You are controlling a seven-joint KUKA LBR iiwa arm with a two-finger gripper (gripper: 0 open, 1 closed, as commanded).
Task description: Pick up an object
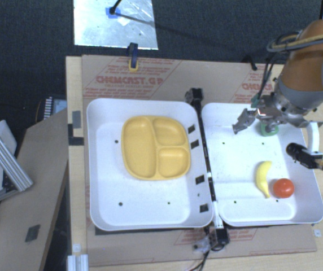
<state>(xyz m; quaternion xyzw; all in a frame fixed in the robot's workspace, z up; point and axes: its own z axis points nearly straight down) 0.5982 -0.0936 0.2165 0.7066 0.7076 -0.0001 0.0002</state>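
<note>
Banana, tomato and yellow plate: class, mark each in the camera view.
Banana [262, 178], camera view, mid-body.
Tomato [283, 187], camera view, centre of its top.
Yellow plate [138, 150], camera view, large left compartment.

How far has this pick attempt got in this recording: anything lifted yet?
Nothing looks lifted. The curved yellow banana and round red-orange tomato lie in the right white bin; the yellow divided plate sits in the left white bin. In hand: the pincer sits low at the right bin's far side, beside a small green object. The grasp and lift remain.
</note>
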